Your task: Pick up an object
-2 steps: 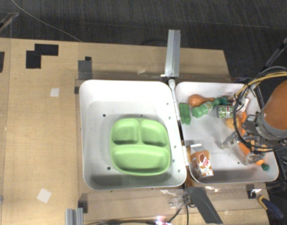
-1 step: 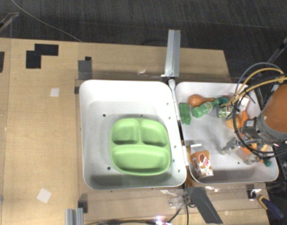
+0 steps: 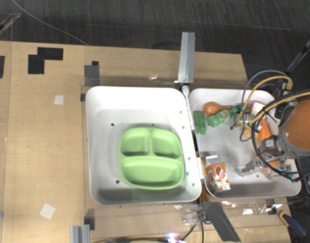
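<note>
My gripper [image 3: 260, 167] hangs low over the right part of the right bin [image 3: 231, 146], below the arm's orange band [image 3: 302, 128] and a tangle of cables. Nothing shows between its jaws. A small orange and white carton [image 3: 217, 176] lies at the bin's front left corner, to the left of the gripper and apart from it. An orange gourd-shaped toy [image 3: 214, 107], a green block [image 3: 199, 122] and a green bottle-like toy [image 3: 221, 117] lie at the bin's back left. A red and white item [image 3: 256, 109] sits at the back, partly hidden by cables.
The left bin [image 3: 102, 135] holds a green divided plate [image 3: 151, 157]. A metal post [image 3: 186, 59] stands behind the divider between the bins. Yellow and black cables [image 3: 256, 90] loop over the right bin's back right. Bare bin floor lies between the carton and the gripper.
</note>
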Controlling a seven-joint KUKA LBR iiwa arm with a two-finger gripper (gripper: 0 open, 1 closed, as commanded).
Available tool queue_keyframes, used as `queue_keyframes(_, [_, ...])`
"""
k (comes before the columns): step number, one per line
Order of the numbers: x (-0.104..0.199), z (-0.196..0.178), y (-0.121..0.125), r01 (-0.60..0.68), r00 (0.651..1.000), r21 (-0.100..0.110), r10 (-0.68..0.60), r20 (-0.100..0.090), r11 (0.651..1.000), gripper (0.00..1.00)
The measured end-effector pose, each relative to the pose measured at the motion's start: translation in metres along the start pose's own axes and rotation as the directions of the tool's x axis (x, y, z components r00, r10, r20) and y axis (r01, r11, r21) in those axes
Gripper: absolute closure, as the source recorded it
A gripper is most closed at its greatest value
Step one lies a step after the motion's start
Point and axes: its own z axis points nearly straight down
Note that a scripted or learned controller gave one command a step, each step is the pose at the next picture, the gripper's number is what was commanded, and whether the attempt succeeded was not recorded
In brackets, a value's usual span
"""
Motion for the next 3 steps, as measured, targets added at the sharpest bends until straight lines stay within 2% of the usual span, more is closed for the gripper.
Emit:
queue_keyframes(1, [0.004, 0.0, 0.0, 0.196, 0.981, 0.0, -0.196, 0.0, 0.981, 0.0])
queue_keyframes(2, [0.001, -0.012, -0.003, 0.192, 0.981, 0.007, -0.192, 0.003, 0.981, 1.0])
queue_keyframes(3, [-0.014, -0.131, -0.061, 0.064, 0.998, -0.006, -0.064, -0.002, 0.998, 1.0])
